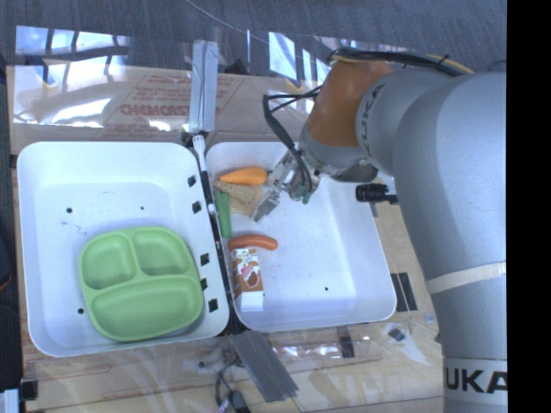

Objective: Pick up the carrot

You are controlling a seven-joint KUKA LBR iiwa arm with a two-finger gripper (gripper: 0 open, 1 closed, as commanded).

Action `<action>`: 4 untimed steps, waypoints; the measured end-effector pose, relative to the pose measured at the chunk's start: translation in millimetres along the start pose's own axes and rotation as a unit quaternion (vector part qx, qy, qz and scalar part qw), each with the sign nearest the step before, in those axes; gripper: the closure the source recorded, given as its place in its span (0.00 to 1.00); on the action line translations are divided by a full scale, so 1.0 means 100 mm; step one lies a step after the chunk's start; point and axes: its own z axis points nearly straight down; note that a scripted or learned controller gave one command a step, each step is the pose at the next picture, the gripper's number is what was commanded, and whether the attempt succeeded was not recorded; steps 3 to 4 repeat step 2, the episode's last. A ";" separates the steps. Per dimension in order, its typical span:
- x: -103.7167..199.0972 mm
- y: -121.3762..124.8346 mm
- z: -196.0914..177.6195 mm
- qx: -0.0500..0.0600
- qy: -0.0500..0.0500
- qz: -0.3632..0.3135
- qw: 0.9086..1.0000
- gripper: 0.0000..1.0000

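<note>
A fixed overhead camera looked down at a slant on a bench holding two shallow white bins side by side. The left bin (pixel 52 231) held a light green divided plate (pixel 140 284) with three compartments, lying flat toward the near side of the bin. The right bin (pixel 362 265) held several small items gathered along its left side. The carrot (pixel 244 176), orange and lying on its side, sat in the far left corner of the right bin, close to the bin's back wall. Just in front of the carrot lay a tan, bread-like slice (pixel 244 198), and beside that a thin green stick-shaped item (pixel 223 212) ran along the bin's left wall. Nearer the camera lay a small red-orange sausage-shaped item (pixel 255 243), and below it a small box with red and white printing (pixel 249 275). The grey robot arm (pixel 430 170), with an orange band above its wrist, reached in from the right and took up much of the right side of the scene. Its gripper (pixel 274 193) hung low over the far part of the right bin, just to the right of the carrot and the tan slice, with its fingers pointing down and to the left. The fingers appeared slightly apart with nothing between them, and the carrot rested in the bin, not held.
</note>
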 end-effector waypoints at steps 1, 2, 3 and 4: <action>-0.01 0.03 -0.12 -0.001 -0.004 -0.005 1.000 1.00; 0.48 0.51 -1.04 -0.005 -0.006 0.189 0.982 1.00; 0.48 0.51 -1.04 -0.005 -0.006 0.189 0.982 1.00; 0.48 0.51 -1.04 -0.005 -0.006 0.189 0.982 1.00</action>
